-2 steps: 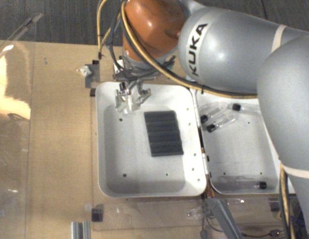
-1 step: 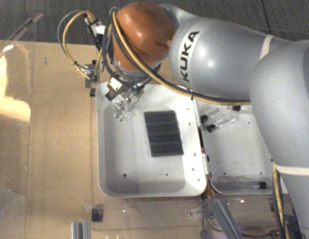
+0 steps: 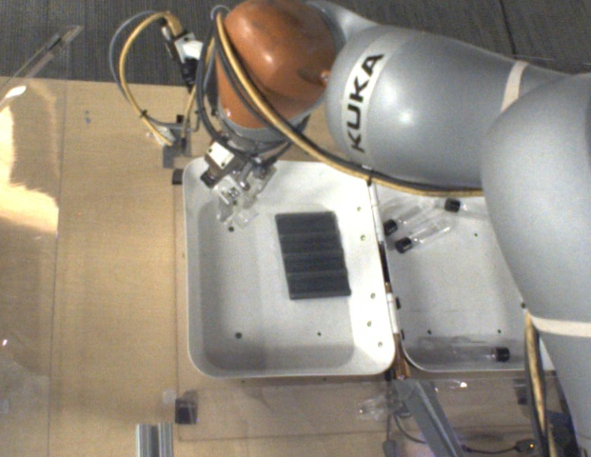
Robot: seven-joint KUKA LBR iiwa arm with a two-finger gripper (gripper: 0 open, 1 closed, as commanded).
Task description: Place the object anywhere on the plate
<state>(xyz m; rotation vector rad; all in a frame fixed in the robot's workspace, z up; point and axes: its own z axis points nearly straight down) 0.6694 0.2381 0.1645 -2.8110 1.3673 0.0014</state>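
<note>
Black and ribbed, the rectangular plate (image 3: 313,255) lies flat in the smooth white left bin (image 3: 211,350).

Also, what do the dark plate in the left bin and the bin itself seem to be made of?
The dark plate looks like matte rubber or plastic: near-black, no glare, with ridges across it. The left bin looks like smooth white moulded plastic or painted metal: rounded corners and a soft sheen. Neither can be told for sure.
</note>
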